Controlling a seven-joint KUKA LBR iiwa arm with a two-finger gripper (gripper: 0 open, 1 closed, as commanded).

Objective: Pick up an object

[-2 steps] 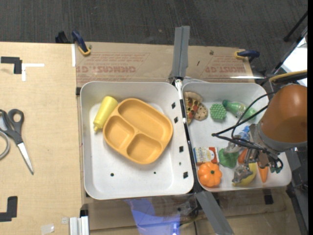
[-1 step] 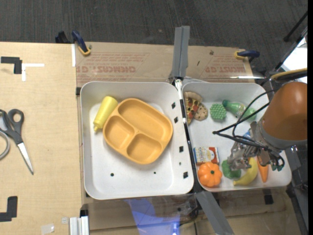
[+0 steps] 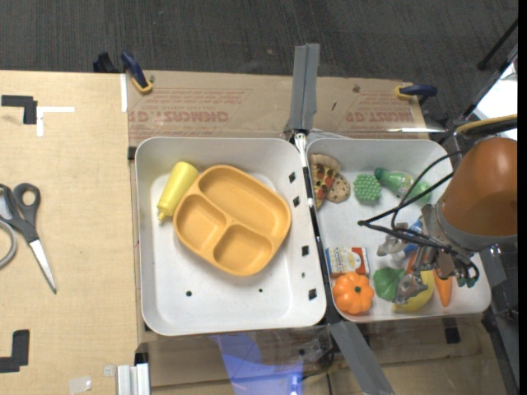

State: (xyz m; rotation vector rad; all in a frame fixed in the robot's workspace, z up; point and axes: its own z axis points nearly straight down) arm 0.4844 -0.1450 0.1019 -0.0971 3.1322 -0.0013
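Looming closest to the lens, the arm (image 3: 486, 189) is reaching in from the right, its orange band hanging over the right bin (image 3: 387, 146). Below it the gripper (image 3: 418, 280) is pointing down into that bin's near right corner, among a cluster of toys. Whether its fingers are apart or together cannot be told, since cables and the wrist are crowding that spot, and nothing is showing clearly between them.

Right under the gripper a yellow toy (image 3: 416, 299) is lying against the bin's near wall, with a green piece (image 3: 385, 283) just beside it on the left and a carrot (image 3: 444, 290) just beside it on the right. An orange pumpkin (image 3: 353, 294) is sitting in the near left corner of the same bin, touching or nearly touching the green piece. Behind the pumpkin a small white and red carton (image 3: 346, 260) is lying flat. Farther back, a pizza slice (image 3: 328, 181) is resting against the left wall, a bumpy green ball (image 3: 367, 188) is sitting next to it, and another green toy (image 3: 395, 179) is lying beyond that.

Across the divider, the left bin (image 3: 165, 303) is holding an orange tray (image 3: 232, 219) with three compartments, turned at a slant. A yellow bottle (image 3: 175, 189) is lying alongside the tray's far left edge, touching it.

Off to the left, scissors (image 3: 30, 230) are lying on the wooden bench (image 3: 66, 303), well apart from both bins.
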